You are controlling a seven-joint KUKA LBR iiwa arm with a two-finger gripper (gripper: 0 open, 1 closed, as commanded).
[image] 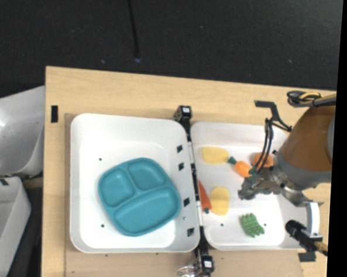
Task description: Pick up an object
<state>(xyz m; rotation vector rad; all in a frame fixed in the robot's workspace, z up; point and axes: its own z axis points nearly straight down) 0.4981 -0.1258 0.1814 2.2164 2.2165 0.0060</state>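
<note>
The gripper [248, 188], its jaws' state impossible to tell, hangs low in the right bin [272, 243] beside the small carrot [241, 167], seemingly mid-approach; next it must settle over one object.

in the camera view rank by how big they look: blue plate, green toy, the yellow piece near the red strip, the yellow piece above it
1. blue plate
2. two yellow pieces, lower and upper: look alike, unranked
3. green toy, smallest

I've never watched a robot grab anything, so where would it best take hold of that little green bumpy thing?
Probably across its narrow width, coming straight down from above. The green bumpy thing lies flat on the floor of the right bin, longer than wide, with bare floor around it, so fingers could drop on both long sides. The gripper hangs just up-left.
</note>
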